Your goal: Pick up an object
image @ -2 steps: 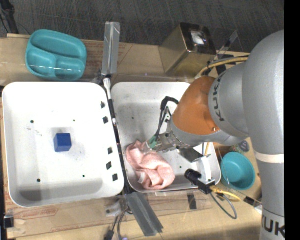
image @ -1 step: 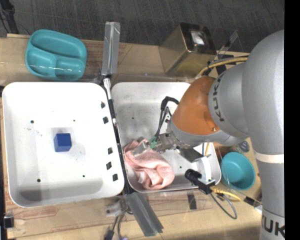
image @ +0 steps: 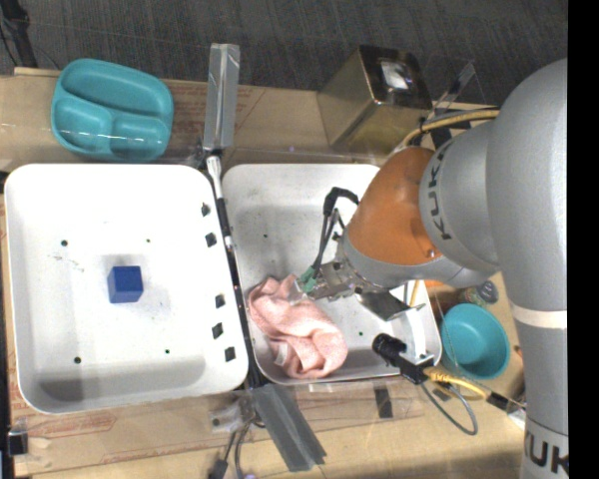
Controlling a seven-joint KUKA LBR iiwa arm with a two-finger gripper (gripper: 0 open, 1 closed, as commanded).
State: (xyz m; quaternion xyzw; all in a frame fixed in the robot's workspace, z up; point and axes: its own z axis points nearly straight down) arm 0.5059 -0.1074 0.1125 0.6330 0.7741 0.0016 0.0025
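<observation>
A crumpled pink cloth (image: 295, 332) lies in the right bin (image: 270, 203), near its front left corner. A small blue cube (image: 126, 283) sits in the middle of the left bin (image: 40, 198). My gripper (image: 317, 281) hangs low in the right bin, right at the cloth's upper right edge, with a small green thing at its tip. The arm's orange band and grey body cover the bin's right half.
A teal divided tray (image: 112, 108) rests on the bench behind the left bin. A teal bowl (image: 475, 339) sits to the right of the right bin. A tan box (image: 374, 93) stands behind the right bin.
</observation>
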